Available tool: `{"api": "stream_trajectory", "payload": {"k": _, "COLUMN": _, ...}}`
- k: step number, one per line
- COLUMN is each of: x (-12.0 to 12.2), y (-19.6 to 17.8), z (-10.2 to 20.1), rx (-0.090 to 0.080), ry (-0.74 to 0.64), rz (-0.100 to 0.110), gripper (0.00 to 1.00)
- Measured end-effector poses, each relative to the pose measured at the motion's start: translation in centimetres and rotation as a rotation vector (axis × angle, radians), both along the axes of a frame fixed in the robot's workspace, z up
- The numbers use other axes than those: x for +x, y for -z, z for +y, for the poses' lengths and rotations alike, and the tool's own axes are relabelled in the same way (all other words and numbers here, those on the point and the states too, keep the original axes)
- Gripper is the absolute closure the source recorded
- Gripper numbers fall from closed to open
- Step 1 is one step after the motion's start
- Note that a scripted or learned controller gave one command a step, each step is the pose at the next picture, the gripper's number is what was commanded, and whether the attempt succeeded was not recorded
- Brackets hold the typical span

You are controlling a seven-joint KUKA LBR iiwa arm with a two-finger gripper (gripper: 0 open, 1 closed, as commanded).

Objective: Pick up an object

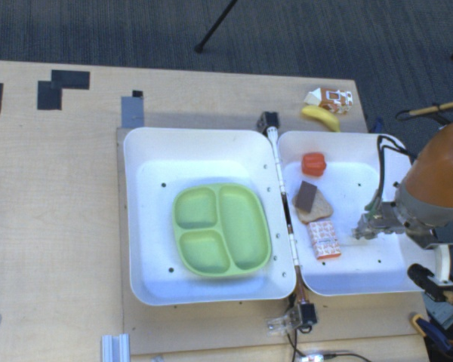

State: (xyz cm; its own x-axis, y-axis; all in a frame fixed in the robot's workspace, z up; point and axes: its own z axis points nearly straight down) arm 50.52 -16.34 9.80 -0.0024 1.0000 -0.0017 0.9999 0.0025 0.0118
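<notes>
1. Arm point(438, 179) enters at the frame's right edge and is cut off there; its orange band hides the right bin's point(347, 281) far-right wall.
2. Pincer point(366, 228) low inside the right bin, right of the red-and-white packet point(325, 240). Small and blurred; cannot tell whether released or clenched.
3. Packet print unreadable. Carton point(334, 97) behind the bin likewise illegible.
4. Candidate things, all left of the pincer: packet nearest; brown block point(306, 196) touching a pale wedge point(317, 211) past the packet's upper end; red cup point(313, 164) beyond that.
5. Open white floor around the pincer, clear of the bin's near wall.
6. Left bin point(147, 202) holds a green divided tray point(221, 230).
7. Banana point(320, 116) on the table point(53, 225) beside the carton.
</notes>
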Motion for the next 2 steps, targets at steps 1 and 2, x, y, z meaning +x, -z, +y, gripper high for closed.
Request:
{"api": "stream_trajectory", "payload": {"k": 1, "x": 0.0, "y": 0.0, "z": 0.0, "rx": 0.000, "ry": 0.000, "rz": 0.000, "gripper": 0.00}}
{"api": "stream_trajectory", "payload": {"k": 2, "x": 0.1, "y": -1.1, "z": 0.0, "rx": 0.000, "ry": -0.001, "rz": -0.003, "gripper": 1.00}}
